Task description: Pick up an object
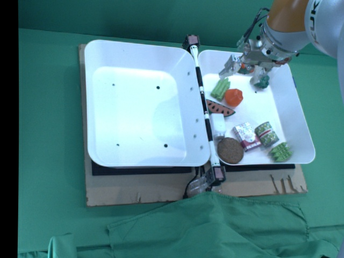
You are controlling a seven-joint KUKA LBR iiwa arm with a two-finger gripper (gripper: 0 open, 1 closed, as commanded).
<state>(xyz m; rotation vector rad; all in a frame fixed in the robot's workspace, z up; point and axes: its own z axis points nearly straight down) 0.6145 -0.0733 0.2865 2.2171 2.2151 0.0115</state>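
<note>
End effector [248,69] sits over far part of right bin [301,128], arm [293,4] coming in from upper right. Fingers [228,66] look spread fairly wide, nothing btwn them. Small dark-green item [263,81] lies just under/beside the end effector, touching or not – can't tell. Other objs in right bin: green pc [220,88] near the divider, orange obj [233,97] just right of it, watermelon slice [219,108] nearer, brown round cookie [230,150] at near edge, pink-white carton [245,136], green can [266,134], green bundle [280,152] near right corner. Left bin [97,63] beside it on green worktop [48,117].
</note>
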